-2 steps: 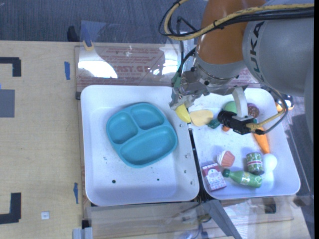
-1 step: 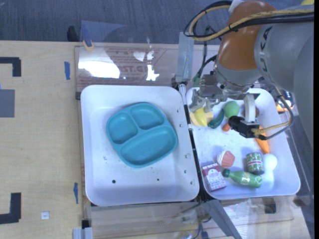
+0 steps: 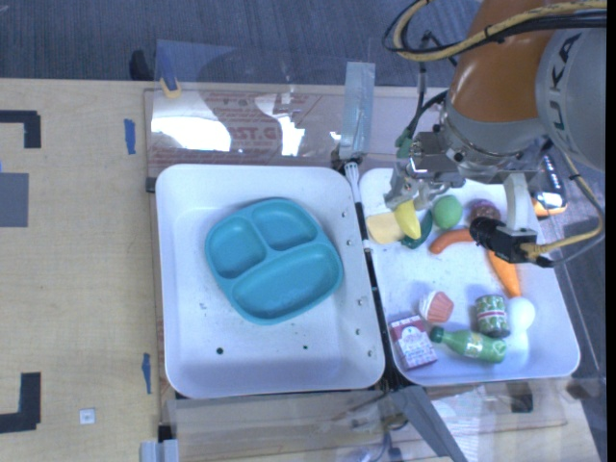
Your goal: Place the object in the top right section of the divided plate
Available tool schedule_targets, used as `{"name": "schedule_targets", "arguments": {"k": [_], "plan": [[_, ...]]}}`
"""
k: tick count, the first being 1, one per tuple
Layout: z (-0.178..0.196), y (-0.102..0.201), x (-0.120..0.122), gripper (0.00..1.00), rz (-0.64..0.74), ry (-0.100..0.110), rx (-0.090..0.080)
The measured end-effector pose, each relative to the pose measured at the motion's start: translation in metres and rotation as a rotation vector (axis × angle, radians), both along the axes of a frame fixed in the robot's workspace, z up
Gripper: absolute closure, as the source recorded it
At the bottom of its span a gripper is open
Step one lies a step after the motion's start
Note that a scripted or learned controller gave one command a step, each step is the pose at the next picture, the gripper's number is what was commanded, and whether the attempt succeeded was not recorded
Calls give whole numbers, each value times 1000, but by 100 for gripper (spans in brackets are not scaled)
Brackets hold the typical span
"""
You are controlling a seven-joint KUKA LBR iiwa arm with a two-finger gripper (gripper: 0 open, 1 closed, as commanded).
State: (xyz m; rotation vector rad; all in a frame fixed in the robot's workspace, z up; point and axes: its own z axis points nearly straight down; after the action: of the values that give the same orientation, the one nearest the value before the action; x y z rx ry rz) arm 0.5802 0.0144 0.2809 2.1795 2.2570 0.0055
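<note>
Resting between the fingers of the gripper (image 3: 412, 203), one yellow banana (image 3: 409, 219) hangs over the upper left part of the right bin (image 3: 568, 349); the fingers close narrowly on it; one blue divided plate (image 3: 274, 258), with three sections, lies in the left bin (image 3: 183, 354), well apart from the banana. Counted in the right bin: one yellow wedge (image 3: 382, 227), one green ball (image 3: 447, 211), two orange carrots (image 3: 452, 242), one green bottle (image 3: 470, 345), one green can (image 3: 490, 314), one white egg (image 3: 521, 312), one red carton (image 3: 414, 343).

Wooden bench (image 3: 67, 258) bears two white bins (image 3: 192, 354) side by side.
</note>
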Motion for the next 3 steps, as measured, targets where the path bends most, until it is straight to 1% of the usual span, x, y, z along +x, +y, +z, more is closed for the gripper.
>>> {"name": "schedule_targets", "arguments": {"k": [1,2,3], "plan": [[-49,-26,-15,100,-290,11,1],[13,-35,-42,100,-259,2,1],[-64,-42,-94,100,-236,13,-1]]}}
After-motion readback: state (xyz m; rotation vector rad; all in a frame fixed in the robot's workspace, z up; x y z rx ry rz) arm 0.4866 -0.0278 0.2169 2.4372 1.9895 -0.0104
